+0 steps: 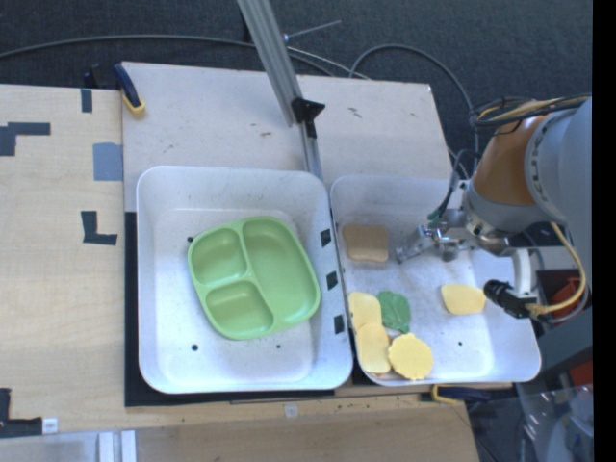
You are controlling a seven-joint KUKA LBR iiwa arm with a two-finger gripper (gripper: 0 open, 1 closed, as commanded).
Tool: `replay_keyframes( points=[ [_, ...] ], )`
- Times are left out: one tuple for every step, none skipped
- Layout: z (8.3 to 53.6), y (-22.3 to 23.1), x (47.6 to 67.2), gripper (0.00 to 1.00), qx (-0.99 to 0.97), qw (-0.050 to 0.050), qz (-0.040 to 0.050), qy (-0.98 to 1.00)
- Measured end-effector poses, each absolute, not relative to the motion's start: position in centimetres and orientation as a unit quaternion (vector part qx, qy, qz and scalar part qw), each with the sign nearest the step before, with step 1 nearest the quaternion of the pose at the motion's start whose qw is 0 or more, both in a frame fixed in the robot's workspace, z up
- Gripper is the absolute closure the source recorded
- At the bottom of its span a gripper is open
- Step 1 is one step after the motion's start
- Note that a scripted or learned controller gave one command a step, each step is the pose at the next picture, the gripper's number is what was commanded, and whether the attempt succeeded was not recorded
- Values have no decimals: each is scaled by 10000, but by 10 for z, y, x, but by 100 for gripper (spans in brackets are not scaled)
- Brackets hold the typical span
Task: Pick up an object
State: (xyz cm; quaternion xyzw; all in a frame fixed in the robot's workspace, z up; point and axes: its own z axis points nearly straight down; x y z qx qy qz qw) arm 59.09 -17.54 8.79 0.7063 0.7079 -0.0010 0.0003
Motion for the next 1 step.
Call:
replay_keyframes(
  points=[
    [98,-175,591,100,7058,-4,-10,7084]
  ],
)
